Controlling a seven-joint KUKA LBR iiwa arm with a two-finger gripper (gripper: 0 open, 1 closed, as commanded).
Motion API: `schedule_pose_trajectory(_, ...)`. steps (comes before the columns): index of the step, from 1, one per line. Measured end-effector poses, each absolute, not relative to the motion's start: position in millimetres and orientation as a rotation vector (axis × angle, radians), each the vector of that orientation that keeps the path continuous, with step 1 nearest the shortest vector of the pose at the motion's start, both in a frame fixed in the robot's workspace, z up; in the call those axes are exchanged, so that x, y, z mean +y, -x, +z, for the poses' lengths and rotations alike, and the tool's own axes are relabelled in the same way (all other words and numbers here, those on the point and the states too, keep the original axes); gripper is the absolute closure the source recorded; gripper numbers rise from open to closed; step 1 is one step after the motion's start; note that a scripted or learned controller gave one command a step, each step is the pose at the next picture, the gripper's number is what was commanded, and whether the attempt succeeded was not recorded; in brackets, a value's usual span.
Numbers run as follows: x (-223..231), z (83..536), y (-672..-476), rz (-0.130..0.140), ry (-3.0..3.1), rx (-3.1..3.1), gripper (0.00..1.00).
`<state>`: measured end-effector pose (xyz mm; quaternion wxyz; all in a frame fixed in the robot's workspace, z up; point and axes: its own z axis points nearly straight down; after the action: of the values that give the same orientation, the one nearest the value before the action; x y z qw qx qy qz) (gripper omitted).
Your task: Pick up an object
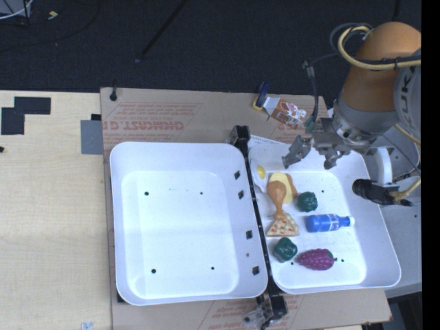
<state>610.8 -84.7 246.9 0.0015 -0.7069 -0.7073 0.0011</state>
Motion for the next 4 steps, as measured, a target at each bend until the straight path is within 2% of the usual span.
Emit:
schedule_pose_trajectory(1,-116.4,153.9,-630.4,0.012,2.217,-2.214,0.00)
schedule_pose_trajectory(2,-98.8,117.9,-584.7,-0.009,2.228,-2.229,0.00)
schedule_pose_trajectory(3,-113.9,87.1,-646.4,-0.001,2.219,-2.227,0.00)
schedule_pose_trajectory(4,-113.7,98.9,-644.3,0.001,2.218,-2.223,1.00)
